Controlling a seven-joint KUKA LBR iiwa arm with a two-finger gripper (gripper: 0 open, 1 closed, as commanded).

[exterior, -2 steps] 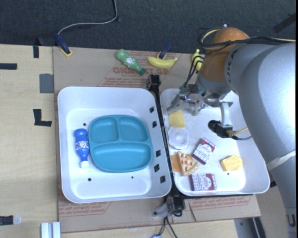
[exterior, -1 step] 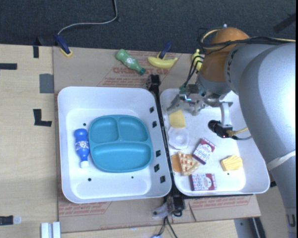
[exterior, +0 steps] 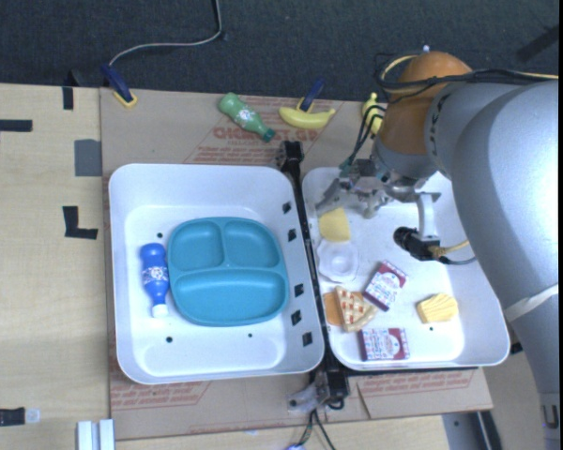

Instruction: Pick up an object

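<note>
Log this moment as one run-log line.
gripper: low in right bin, far end, above yellow cheese wedge | holding: nothing visible | left bin: blue tray, blue bottle

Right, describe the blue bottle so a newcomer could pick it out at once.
Start at the left bin, the one holding the big blue divided plate. Just left of that plate lies the blue bottle, lengthwise along the plate's edge. It is the only bottle in either bin, darker blue than the plate, with a white cap at its near end.
</note>
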